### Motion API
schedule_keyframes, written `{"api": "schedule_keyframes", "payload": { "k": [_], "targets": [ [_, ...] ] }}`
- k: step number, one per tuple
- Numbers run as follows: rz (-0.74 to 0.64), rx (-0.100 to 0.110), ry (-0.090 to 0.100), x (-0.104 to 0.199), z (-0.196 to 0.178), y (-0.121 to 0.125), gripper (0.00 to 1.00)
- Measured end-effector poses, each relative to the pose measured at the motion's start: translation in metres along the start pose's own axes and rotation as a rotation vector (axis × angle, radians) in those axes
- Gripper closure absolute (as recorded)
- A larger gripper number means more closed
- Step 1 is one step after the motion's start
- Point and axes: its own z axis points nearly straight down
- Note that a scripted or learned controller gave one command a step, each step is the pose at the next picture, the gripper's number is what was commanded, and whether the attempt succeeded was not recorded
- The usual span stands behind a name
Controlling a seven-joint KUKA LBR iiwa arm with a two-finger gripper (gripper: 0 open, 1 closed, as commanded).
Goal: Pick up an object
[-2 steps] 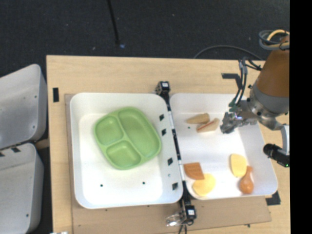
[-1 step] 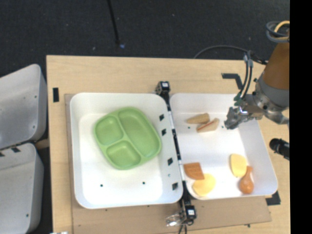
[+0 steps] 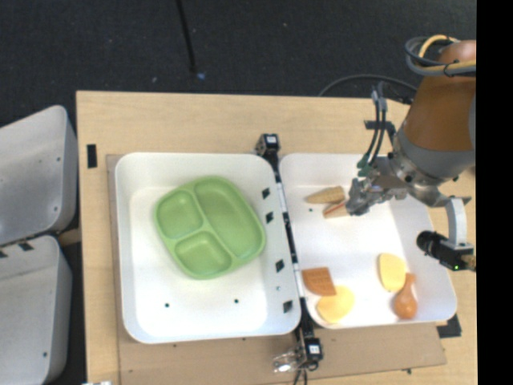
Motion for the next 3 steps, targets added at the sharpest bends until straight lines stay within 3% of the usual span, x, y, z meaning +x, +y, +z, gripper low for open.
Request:
{"api": "schedule_keyframes", "payload": {
  "k": [3],
  "targets": [
    [0.000, 0.004, 0.000, 0.162, 0.012, -0.006, 1.00]
  ]
}}
